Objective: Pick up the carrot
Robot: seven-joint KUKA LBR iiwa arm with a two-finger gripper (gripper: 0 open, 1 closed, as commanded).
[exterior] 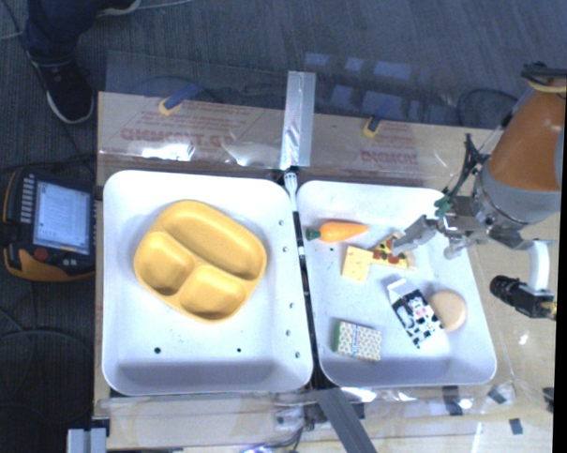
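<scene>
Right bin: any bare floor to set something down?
Right bin: bare along the left wall below the carrot, down to the patterned block. Crowded around the cheese, small toy, card and round bun.

Robot lab: taped bench (pixel 222 138), teach pendant (pixel 54 222)

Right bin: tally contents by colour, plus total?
Right bin:
Orange: 1, carrot
Yellow: 1, cheese block
Multicoloured: 2, small toy, patterned block
Black-and-white: 1, box
Tan: 1, round piece
Total: 6
</scene>
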